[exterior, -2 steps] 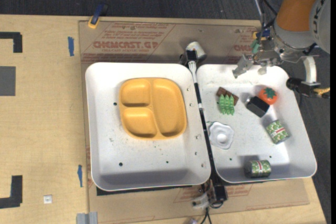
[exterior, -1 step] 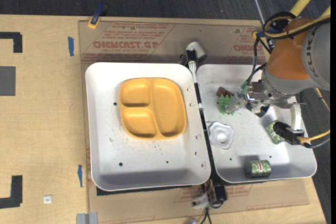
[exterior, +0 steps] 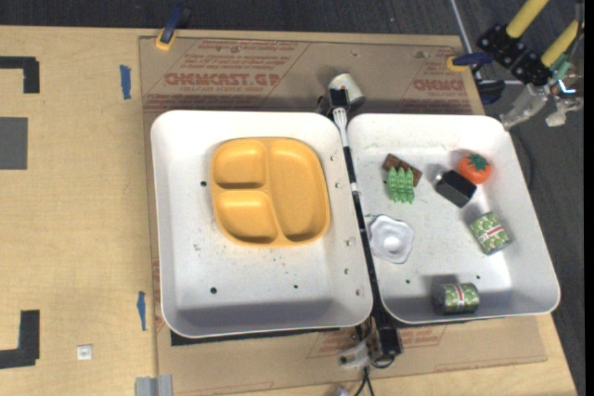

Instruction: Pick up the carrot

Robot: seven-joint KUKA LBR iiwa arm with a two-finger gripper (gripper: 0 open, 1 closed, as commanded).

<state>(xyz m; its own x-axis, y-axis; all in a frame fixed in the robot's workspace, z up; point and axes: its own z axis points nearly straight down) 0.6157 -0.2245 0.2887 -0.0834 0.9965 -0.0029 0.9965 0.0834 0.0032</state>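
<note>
Green can (exterior: 457, 296) on its side near front edge of right bin (exterior: 534, 227). Left bin (exterior: 176, 199): yellow divided tray (exterior: 271, 190) at centre. Right bin, leftward first: green block (exterior: 401, 182), white cup (exterior: 391, 238), black block (exterior: 455, 188), carrot (exterior: 474, 167) toward back right corner, touching black block. Gripper (exterior: 548, 97) just beyond bin's back right corner, well above carrot level; finger opening unclear, nothing seen held. Judgement: pick not begun; approach, descent, grasp all remain.
</note>
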